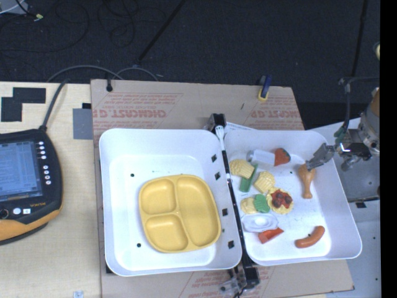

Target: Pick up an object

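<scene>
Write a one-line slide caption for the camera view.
Gripper hovers over the right bin beside a toy drumstick, holding nothing; a yellow tray sits in the left bin.

Toy food (263,188) is crowding the right bin's (347,228) left half; its right side is lying open, except a sausage (309,237).

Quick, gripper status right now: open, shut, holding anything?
Gripper: open, holding nothing, poised over the right bin just above the chicken drumstick.

Glossy white plastic bins (118,166), smooth yellow plastic divided tray (178,213), matt brown cardboard (186,104), shiny plastic toy food (267,191)
</scene>
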